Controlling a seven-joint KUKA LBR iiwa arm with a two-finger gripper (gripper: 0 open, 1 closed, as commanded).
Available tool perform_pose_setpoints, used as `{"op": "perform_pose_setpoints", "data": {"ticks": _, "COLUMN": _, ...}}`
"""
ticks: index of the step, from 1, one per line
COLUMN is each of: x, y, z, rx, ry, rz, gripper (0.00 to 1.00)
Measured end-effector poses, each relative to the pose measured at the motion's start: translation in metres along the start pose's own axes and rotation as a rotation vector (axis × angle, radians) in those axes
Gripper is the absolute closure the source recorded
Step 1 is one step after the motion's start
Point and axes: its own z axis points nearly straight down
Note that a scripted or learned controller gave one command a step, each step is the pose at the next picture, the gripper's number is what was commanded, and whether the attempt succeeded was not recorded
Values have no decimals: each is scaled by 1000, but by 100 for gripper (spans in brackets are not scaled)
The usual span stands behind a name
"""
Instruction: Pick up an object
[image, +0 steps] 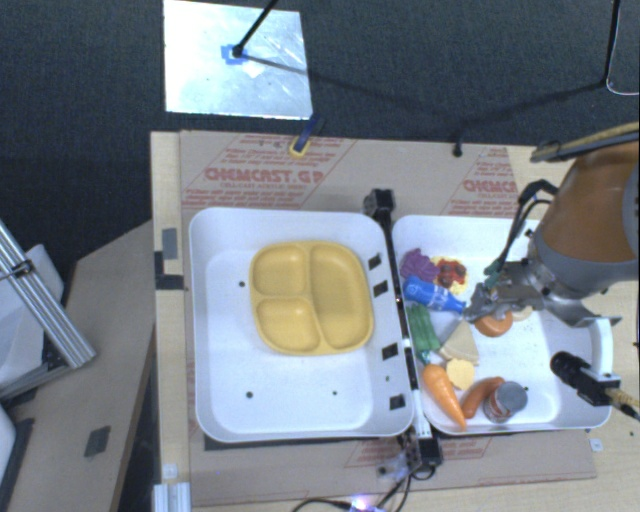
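The right bin holds several toy foods along its left side: purple grapes, a small dark red piece, a blue bottle, a green vegetable, a beige wedge, a yellow disc, a carrot, a red-orange sausage and a grey can. My gripper hangs low in this bin, directly over an orange round piece that it partly hides, just right of the blue bottle.
A yellow divided plate lies in the left bin. A black-clipped wall separates the two bins. The arm's grey and orange body covers the right bin's far right part.
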Motion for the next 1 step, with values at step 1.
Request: {"op": "perform_pose_setpoints", "data": {"ticks": 1, "x": 59, "y": 4, "z": -9, "rx": 0, "ry": 0, "rz": -1, "gripper": 100}}
